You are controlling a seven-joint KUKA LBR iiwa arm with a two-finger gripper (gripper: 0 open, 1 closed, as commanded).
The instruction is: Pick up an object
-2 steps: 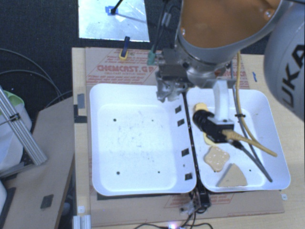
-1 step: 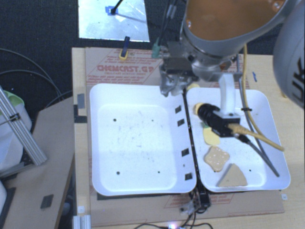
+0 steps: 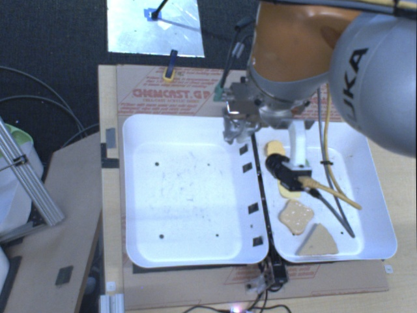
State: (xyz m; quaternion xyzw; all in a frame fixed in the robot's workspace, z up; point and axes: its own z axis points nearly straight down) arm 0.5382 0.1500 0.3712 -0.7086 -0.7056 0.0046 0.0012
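Note:
My gripper (image 3: 236, 130) hangs over the far end of the divider between the two white bins, under the big orange and grey wrist. In the right bin (image 3: 378, 194) lie a yellow piece (image 3: 275, 149), a tan biscuit-like piece (image 3: 296, 217), a flat tan slab (image 3: 320, 242) and a thin wooden stick (image 3: 339, 197). All of them sit nearer the camera than the gripper and to its right. Nothing shows between the gripper and the bin floor.
The left bin (image 3: 140, 175) is white with a few dark specks. Brown printed cardboard (image 3: 163, 93) lies under both bins. A shiny metal sheet (image 3: 153, 18) lies on the dark floor beyond. Grey rails (image 3: 26, 175) stand at the left edge.

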